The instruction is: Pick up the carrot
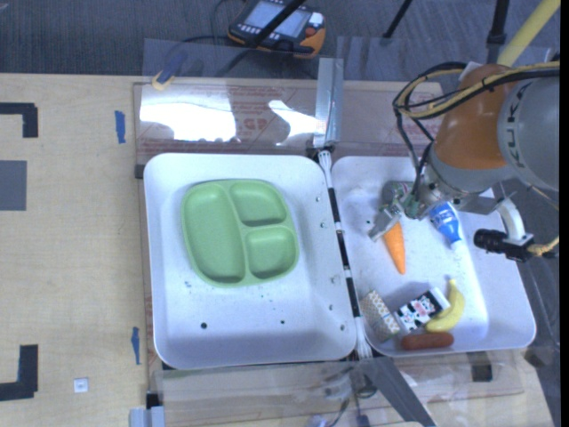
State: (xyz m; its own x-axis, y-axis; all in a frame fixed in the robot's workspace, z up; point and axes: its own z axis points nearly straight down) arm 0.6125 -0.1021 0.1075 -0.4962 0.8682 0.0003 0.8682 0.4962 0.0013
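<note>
Fingertips of the gripper (391,212) sit low in the right bin (507,327), at the upper, thick end of the carrot (396,247). The metal fingers are spread a little and seem to straddle or touch that end, but the view is too small and slanted to say whether the carrot is actually between them; I cannot tell if they have closed on it. The carrot itself lies flat on the bin floor, its thin tip pointing toward the near edge, so by my judgement it is not lifted yet: the reach is made, and the grasp and the raise are left to do.

The wrist stands above and to the right of the carrot, tilted so the fingers point down and to the left. Behind it, the orange band (471,127) and the grey arm (538,132) come in from the right, with looped cables over them.

Just beside the gripper lies a blue and white tube (447,222). Nearer the front of this bin are a banana (452,310), a small printed box (418,310) and a red sausage-like piece (427,341). The left bin (169,327) holds a green divided plate (240,231).
</note>
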